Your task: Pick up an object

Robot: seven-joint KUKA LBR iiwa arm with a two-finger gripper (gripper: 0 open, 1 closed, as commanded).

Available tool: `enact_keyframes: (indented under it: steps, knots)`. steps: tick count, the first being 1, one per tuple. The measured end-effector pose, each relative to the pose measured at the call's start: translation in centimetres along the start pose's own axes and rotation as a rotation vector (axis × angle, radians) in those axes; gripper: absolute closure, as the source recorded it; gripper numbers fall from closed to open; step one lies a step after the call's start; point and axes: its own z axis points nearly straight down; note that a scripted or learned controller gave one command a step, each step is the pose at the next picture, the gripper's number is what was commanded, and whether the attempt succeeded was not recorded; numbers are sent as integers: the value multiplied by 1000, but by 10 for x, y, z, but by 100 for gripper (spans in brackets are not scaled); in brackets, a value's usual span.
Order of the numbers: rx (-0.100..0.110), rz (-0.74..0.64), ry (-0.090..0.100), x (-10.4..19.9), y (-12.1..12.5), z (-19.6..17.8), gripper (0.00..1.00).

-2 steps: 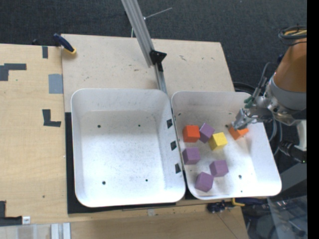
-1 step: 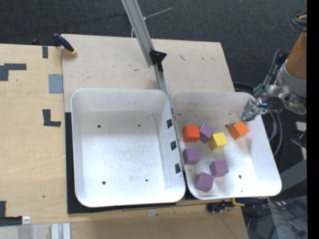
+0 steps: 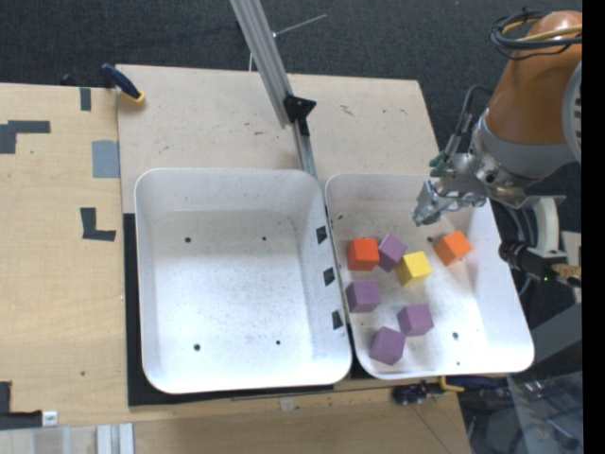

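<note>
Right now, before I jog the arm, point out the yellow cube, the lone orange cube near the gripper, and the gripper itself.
Yellow cube (image 3: pixel 413 268), camera view, on its top face.
Lone orange cube (image 3: pixel 453 246), camera view, on its top face.
Gripper (image 3: pixel 428 212), camera view, at its lower tip.

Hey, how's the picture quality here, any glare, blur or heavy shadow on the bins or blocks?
Camera view: light is even and soft; the white right bin looks bright but not blown out; the blocks, such as the yellow block, cast only faint shadows; the gripper is slightly soft and small, so its fingers are hard to read.
</note>
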Motion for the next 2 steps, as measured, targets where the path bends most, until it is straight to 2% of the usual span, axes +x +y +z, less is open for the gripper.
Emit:
enact_keyframes:
  steps: [1,2]
  knots:
    - [1,0,0,53,14,23,100]
    - [1,1,0,103,16,29,100]
